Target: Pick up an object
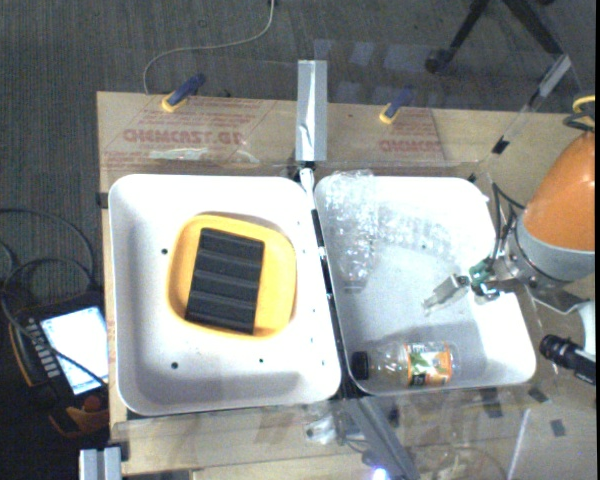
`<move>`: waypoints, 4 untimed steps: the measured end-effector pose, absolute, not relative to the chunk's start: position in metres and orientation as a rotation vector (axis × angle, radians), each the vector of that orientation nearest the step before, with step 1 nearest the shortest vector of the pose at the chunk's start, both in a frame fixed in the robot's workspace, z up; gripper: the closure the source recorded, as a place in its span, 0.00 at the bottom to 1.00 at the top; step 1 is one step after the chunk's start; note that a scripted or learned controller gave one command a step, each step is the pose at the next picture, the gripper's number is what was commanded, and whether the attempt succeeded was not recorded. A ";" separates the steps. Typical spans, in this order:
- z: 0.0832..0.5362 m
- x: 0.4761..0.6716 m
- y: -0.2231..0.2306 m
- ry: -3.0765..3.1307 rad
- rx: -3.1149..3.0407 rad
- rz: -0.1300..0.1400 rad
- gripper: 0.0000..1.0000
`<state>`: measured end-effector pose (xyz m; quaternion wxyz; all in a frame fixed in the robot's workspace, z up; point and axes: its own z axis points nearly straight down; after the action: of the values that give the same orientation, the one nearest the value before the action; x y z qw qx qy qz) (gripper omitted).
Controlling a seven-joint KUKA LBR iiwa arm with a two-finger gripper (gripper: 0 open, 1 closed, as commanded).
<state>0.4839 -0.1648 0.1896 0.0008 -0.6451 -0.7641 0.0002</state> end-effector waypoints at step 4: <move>0.107 0.484 -0.170 -2.214 -2.218 -0.003 1.00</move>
<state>0.4837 -0.1700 0.1067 0.0036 -0.7077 -0.7065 -0.0008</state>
